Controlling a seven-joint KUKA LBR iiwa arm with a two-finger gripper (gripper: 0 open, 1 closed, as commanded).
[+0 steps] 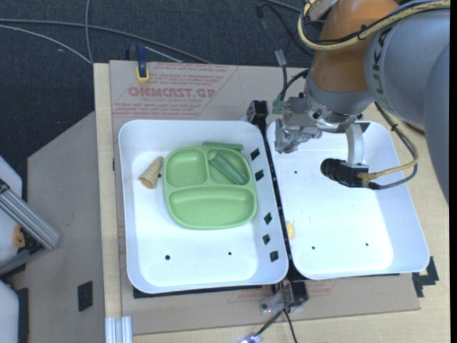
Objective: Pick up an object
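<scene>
In the left bin (143, 263) lies a light green divided plate (207, 206). A darker green flat piece (230, 164) rests in the plate's upper right compartment and pokes past its top rim. A small tan cone (151, 172) lies just left of the plate. A tiny yellow bit (289, 229) sits at the left edge of the right bin (357, 249). My gripper (287, 138) hangs over the right bin's upper left corner, close to the wall between the bins, with nothing visible in it.
The grey arm with its orange band (350, 41) covers the right bin's upper part. A black cable plug (343, 171) with a yellow lead hangs over that bin. Black clips (265, 220) line the wall between the bins. Cardboard (171, 88) lies under the bins.
</scene>
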